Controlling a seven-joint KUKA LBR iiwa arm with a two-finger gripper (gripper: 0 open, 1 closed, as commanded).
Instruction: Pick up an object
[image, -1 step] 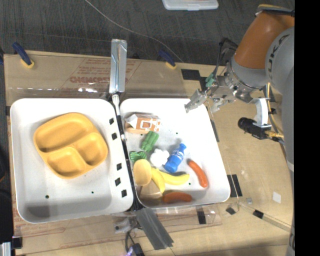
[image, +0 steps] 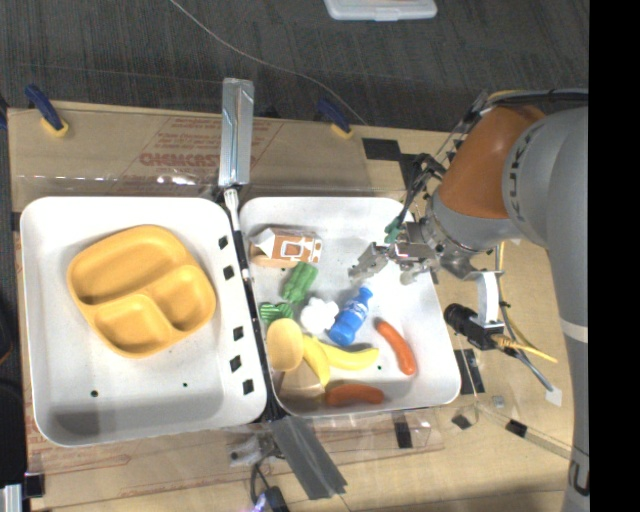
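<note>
White bins (image: 60, 400) on cardboard-topped bench (image: 120, 150), grey carpet (image: 120, 40) behind.

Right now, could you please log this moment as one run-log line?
stage: approach | gripper: above right bin, nothing held | nearest: blue bottle | left bin: yellow tray

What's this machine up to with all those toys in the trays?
A grey and orange robot arm reaches in from the right, its gripper hovering above the right bin. That bin holds a jumble of toys: a blue bottle, a banana, a red sausage. It grips none of them. The left bin holds a yellow divided plate.
</note>
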